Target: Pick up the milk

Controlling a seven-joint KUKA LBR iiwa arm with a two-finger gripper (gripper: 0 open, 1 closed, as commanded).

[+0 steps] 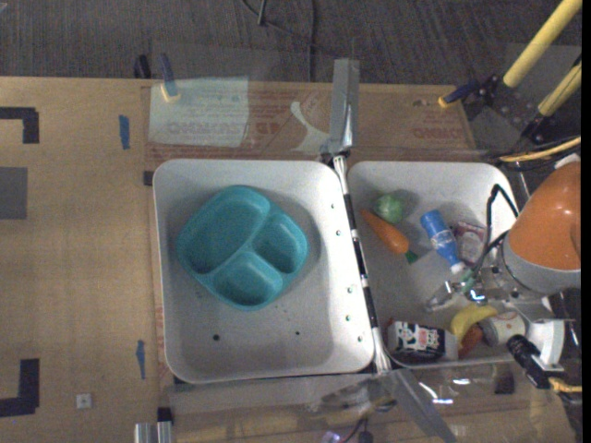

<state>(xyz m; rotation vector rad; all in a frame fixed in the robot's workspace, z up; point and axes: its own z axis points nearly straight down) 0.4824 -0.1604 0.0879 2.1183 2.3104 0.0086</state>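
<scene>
Milk carton point(421, 341) lies flat at the right bin's point(406, 175) near wall: likely light, boxy; grip its long sides. Gripper point(452, 291) fingers' state: cannot tell.

We see the bench under even, fairly bright overhead light, with the white bins point(175, 340) close to washed out and only soft shadows along their inner walls. A pale sheen glares off the clear sheet point(208, 109) above the bins. Detail is soft and grainy throughout.
</scene>
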